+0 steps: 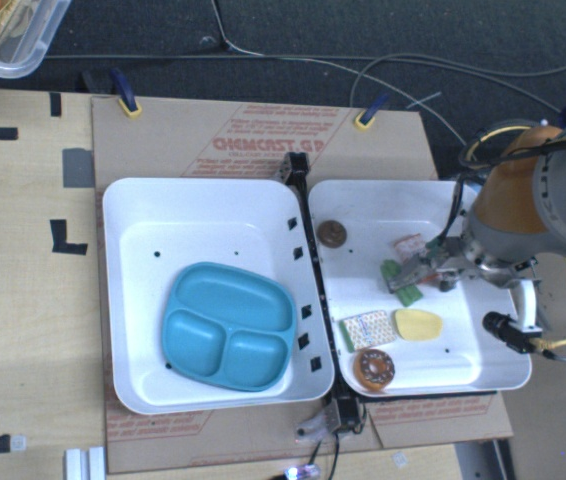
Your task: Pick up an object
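Your gripper point(410, 276) sits low over the green item point(400, 280) above the yellow piece point(418, 324), grip state I cannot tell, so it may slip out.

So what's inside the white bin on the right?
In the right bin lie a brown cookie, a green piece, a yellow piece, a patterned packet and a chocolate donut. The gripper covers part of the green piece and whatever lies under it.
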`<state>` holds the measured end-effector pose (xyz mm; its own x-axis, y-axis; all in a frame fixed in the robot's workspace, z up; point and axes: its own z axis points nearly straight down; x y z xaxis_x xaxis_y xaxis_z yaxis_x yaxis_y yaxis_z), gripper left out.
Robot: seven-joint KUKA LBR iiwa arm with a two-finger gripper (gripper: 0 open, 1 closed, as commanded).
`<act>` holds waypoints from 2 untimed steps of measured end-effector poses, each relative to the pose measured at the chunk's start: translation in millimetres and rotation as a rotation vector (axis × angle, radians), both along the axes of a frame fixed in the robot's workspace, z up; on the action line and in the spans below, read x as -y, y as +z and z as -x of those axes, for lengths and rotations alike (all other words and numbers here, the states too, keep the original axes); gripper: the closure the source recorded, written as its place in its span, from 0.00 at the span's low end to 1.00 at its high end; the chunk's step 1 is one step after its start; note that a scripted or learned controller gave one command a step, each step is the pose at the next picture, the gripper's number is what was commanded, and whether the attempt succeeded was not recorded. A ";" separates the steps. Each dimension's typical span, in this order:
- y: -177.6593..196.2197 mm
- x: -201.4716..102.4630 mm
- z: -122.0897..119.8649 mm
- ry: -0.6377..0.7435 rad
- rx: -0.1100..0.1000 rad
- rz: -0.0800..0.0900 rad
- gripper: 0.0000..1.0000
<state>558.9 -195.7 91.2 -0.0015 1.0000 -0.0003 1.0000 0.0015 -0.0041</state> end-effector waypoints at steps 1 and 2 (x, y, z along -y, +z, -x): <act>12.4 -0.2 -0.8 0.001 0.002 0.000 1.00; 54.2 -0.4 -2.8 -0.001 0.006 0.000 1.00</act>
